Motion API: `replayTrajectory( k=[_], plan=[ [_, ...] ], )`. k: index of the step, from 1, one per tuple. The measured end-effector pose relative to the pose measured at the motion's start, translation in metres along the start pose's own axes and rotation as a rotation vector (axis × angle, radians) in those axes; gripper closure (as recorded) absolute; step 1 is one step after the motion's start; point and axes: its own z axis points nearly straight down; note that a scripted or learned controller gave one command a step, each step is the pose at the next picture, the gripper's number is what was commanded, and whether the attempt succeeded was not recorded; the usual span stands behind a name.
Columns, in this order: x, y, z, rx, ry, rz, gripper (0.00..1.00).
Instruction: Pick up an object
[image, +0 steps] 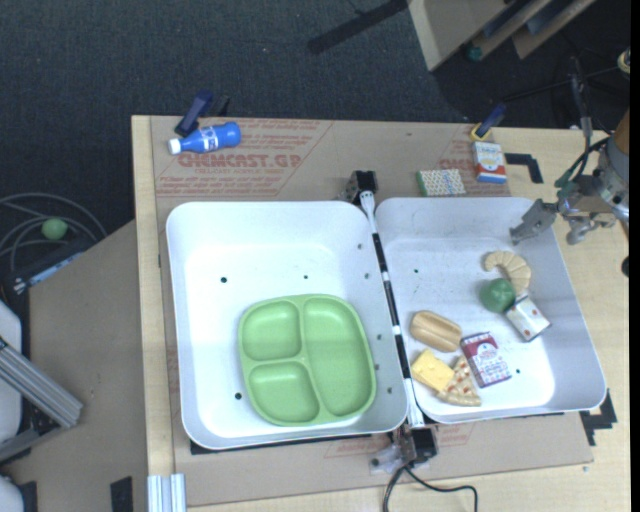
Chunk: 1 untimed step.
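My gripper (556, 224) hangs over the far right corner of the right bin (440, 230), its two grey fingers spread apart and open with nothing between them. Below it in that bin lie a tan croissant (508, 265), a green ball (497, 295) and a small white box (527, 320). Nearer the front are a hot dog bun (436, 328), a red packet (486, 358), a yellow cheese wedge (431, 370) and a pizza slice (462, 386). The gripper is above and apart from all of them.
The left bin (260, 245) holds a green divided plate (305, 357). On the bench behind the bins lie a blue-and-white bottle (205, 137) and two small cards (442, 182). A black clip (362, 184) sits where the bins meet.
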Motion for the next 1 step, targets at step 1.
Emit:
replayTrajectory(
  k=[1],
  plan=[
    [0.0206, 0.0, 0.1218, 0.002, 0.001, -0.001, 0.0]
  ],
)
